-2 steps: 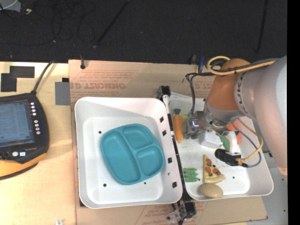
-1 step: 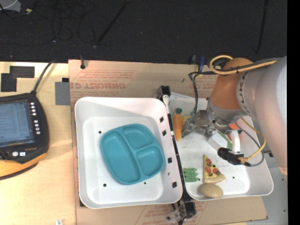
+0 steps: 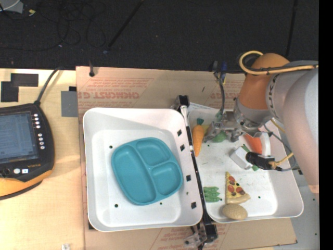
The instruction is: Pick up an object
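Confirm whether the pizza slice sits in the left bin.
No. The pizza slice lies in the right bin, beside the potato.

A toy carrot [image 3: 198, 138] lay lengthwise against the left wall of the right bin [image 3: 291, 207], orange with a bit of green at its upper end, and a small green piece [image 3: 219, 136] sat just beside it to the right. Nearer the front, a green leafy item [image 3: 212, 194] lay flat by the left wall, with a pizza slice [image 3: 235, 188] lying flat to its right, point away from the front, and a tan, potato-like lump [image 3: 234, 211] against the front wall. A red-orange object [image 3: 253, 141] lay farther right, partly hidden, perhaps a pepper.
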